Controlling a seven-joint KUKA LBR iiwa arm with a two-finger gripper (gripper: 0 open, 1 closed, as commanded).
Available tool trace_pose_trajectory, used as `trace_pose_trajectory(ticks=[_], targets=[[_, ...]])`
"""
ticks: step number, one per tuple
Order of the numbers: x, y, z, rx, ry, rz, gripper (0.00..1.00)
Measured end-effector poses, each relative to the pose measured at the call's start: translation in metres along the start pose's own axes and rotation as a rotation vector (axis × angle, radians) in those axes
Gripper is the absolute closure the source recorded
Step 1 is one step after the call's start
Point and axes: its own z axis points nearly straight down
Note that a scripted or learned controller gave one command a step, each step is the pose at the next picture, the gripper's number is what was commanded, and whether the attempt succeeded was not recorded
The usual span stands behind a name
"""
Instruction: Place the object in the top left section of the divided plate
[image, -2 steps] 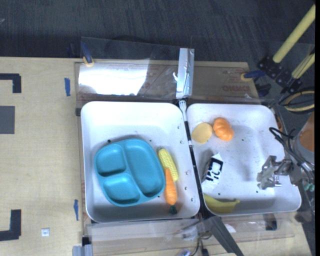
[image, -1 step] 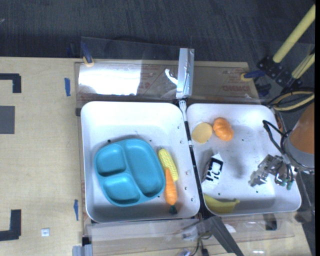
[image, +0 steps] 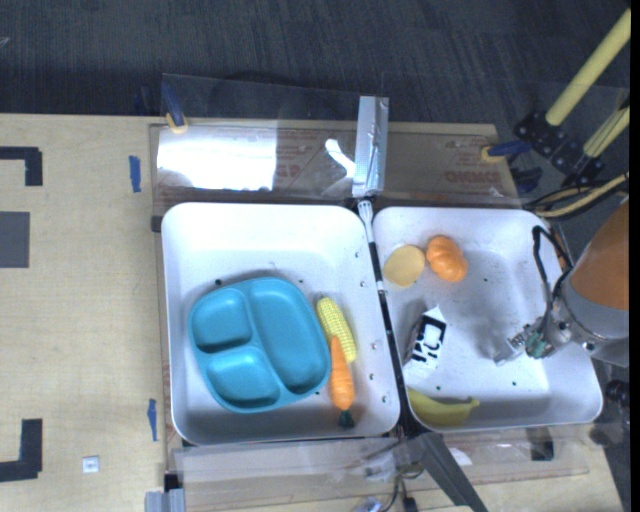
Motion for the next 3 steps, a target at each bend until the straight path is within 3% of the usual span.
trace_pose_trajectory(ticks=[1,2,3], targets=[[-0.004,-0.011,0.016,0.003,0.003,0.391,1.0],[-0.037,-0.02,0.02,-0.007,0.003,0.631,1.0],[-0.03,-0.016,0.019,-0.011,0.0,0.896,1.0]])
